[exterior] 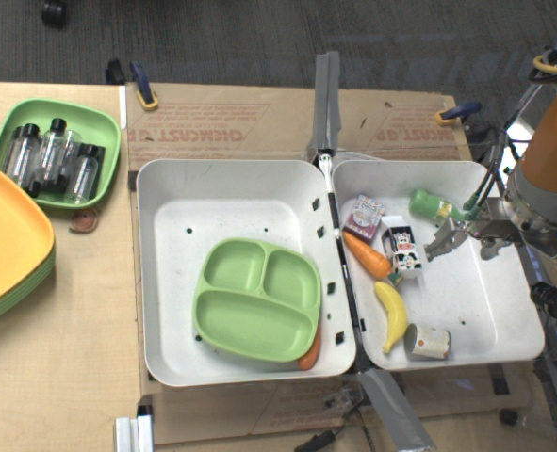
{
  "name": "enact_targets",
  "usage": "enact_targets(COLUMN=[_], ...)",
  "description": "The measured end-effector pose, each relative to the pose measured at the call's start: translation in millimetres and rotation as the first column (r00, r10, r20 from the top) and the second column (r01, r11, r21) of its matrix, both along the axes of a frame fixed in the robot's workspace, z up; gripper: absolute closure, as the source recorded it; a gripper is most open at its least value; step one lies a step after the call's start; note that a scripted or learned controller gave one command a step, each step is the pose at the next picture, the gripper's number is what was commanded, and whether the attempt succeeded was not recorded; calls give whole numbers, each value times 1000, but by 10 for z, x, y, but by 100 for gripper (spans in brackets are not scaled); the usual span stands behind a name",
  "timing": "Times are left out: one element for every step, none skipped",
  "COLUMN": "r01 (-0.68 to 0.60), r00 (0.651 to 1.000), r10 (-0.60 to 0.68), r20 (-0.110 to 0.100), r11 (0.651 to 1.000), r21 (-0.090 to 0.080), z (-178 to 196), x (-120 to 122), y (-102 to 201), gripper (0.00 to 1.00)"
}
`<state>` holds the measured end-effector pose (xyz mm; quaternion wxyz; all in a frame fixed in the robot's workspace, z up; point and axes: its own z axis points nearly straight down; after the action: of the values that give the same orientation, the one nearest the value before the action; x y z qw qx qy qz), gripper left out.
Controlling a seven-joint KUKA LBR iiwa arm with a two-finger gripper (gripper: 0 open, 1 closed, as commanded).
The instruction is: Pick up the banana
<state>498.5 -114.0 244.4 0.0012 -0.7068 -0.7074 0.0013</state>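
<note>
The yellow banana [391,315] lies lengthwise in the lower middle of the right bin [504,332]. Its top end sits just below an orange carrot [366,254]. My gripper [455,235] hangs over the right bin's upper right, up and to the right of the banana and well apart from it. Its fingers look open with nothing between them. A green bottle [431,204] lies just left of the gripper.
The right bin also holds a black-and-white carton [403,250], a pink packet [364,217] and a grey box [431,343] beside the banana's lower end. In the left bin [165,252], a green divided plate [259,299] covers an orange item [308,356]. Yellow plates [9,243] and a tray of bottles [57,153] stand far left.
</note>
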Motion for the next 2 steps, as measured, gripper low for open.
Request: enact_targets(r01=[85,-88], r00=[996,996], r10=[-85,88], r20=[1,-1], r11=[996,996], r21=[-1,0], z=[604,-392], x=[368,-64], y=[257,633], gripper=[0,0])
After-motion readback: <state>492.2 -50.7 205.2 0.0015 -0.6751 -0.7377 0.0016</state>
